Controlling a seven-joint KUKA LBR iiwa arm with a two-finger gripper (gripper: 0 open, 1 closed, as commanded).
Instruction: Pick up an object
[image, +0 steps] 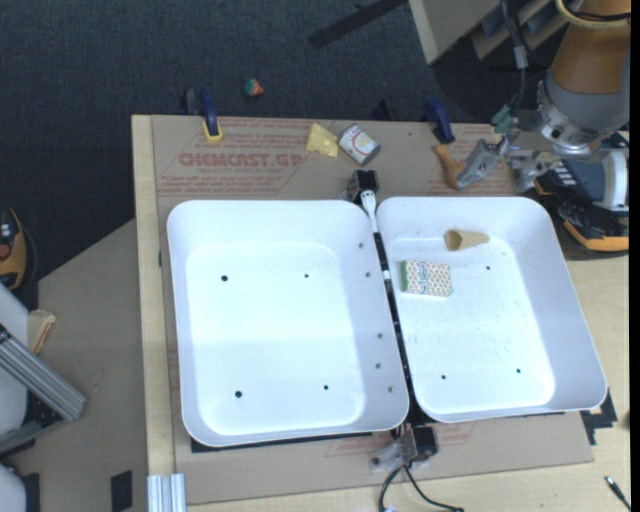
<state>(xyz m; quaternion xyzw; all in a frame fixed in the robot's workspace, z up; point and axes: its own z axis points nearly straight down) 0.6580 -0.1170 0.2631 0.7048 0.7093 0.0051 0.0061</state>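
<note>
In the right bin lie two objects. One is a small flat packet with a green and white pattern, near the bin's left wall. The other is a tan wedge-shaped piece near the far wall. My gripper hangs at the upper right, beyond the right bin's far rim and over the cardboard bench. It is above and behind the tan piece, well apart from both objects. The grey arm with its orange band rises behind it.
The left bin sits beside the right one. Behind the bins on the cardboard lie a yellow piece, a small box and an orange item. Blue clamps grip the far edge. Cables and gear sit at the far right.
</note>
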